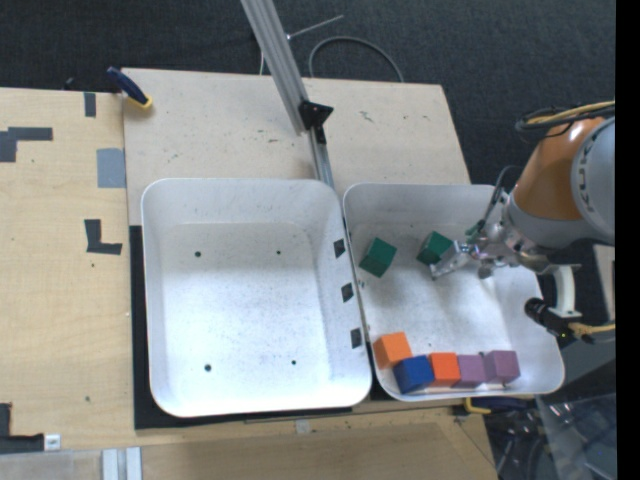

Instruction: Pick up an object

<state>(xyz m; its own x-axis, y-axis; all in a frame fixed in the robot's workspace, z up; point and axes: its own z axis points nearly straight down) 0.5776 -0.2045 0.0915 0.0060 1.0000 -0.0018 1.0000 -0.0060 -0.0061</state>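
End effector [452, 260] sits against a green block [436, 247] near the right bin's [420, 196] far edge; grip state seemingly unclear, cannot tell. Risk: block nudged aside, missed.

The claw [447, 261] is low in the right bin [520, 298], right beside a green block [435, 246]. Another green block [378, 256] sits nearby. Orange, blue and purple blocks [445, 366] line the near wall.
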